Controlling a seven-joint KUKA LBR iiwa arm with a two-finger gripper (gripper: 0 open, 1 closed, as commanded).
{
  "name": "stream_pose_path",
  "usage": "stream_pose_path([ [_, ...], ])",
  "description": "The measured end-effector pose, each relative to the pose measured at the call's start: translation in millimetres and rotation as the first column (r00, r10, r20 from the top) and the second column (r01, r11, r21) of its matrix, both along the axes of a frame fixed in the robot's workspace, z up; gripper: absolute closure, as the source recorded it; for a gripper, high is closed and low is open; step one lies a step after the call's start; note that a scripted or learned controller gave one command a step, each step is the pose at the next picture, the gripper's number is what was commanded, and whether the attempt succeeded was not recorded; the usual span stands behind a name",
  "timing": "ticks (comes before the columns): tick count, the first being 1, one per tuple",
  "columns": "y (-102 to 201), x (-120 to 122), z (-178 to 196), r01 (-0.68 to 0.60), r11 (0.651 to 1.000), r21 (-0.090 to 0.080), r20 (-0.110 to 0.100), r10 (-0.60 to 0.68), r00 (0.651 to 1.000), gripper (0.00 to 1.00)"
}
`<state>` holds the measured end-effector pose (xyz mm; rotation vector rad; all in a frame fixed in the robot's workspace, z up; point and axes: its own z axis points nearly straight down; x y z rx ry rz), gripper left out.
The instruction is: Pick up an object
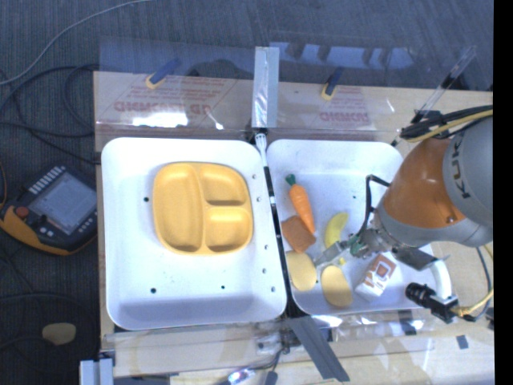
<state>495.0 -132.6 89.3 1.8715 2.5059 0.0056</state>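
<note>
My gripper (341,249) is low in the right bin (337,167), at the end of the grey and orange arm (425,199) that reaches in from the right. It sits just below a small yellow banana-like piece (335,228) and above a pale yellow lump (337,285). A white and orange carton (377,275) lies right beside it, on its right. An orange carrot (300,203) with a green top lies to the left, with a brown-orange block (298,233) under its tip. Another pale yellow round piece (302,269) rests at the bin's left wall.
The left bin (128,279) holds a yellow divided plate (202,207). A metal divider (272,215) separates the two bins. A handheld pendant (52,207) lies on the floor at the far left, off the bench.
</note>
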Motion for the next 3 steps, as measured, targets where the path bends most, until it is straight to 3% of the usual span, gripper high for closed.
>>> stream_pose_path([
  [1, 13, 15, -1, 0.252, 0.968, 0.003, -0.003, -0.252, 0.968, 0.00],
  [2, 14, 16, 9, 0.251, 0.968, 0.005, -0.002, -0.251, 0.968, 1.00],
  [3, 88, 45, 155, 0.269, 0.963, 0.002, -0.014, -0.269, 0.963, 1.00],
])
